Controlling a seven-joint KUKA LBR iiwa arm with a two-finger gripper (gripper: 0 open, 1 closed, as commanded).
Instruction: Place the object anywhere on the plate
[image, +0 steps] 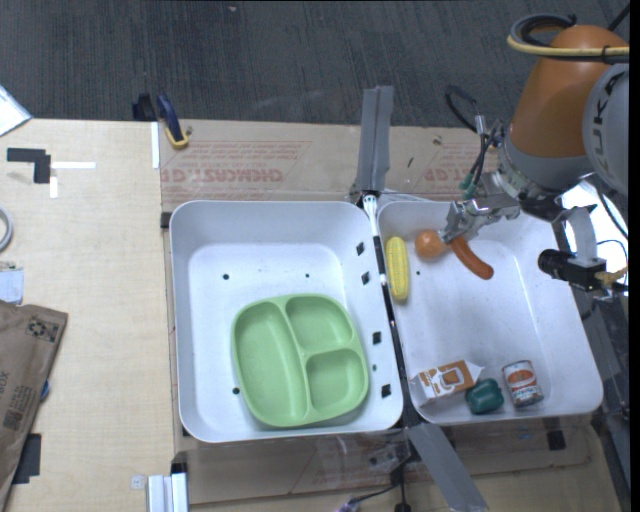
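1. Cardboard covers the bench under two white bins; the left bin (190, 300) holds a green plate (298, 358), angled, three wells.
2. Across the divider, the right bin (560, 330) has corn (397, 266) by the wall, then an orange ball (429, 244) and a hot dog (472, 258).
3. Over the hot dog hangs the gripper (466, 222); I cannot tell how its jaws stand.
4. My advice: grip the hot dog mid-length, lift above the divider, lower into any well.
5. Plenty of bare floor surrounds the plate; carton (444, 381), green lump (485, 397) and can (521, 384) crowd the near corner.

The green plate (300, 360) looks like smooth matt plastic, and both white bins (195, 330) have a smooth, faintly glossy plastic look. The worktop (90, 250) is pale, matt wood, with printed brown cardboard (260, 165) behind the bins.
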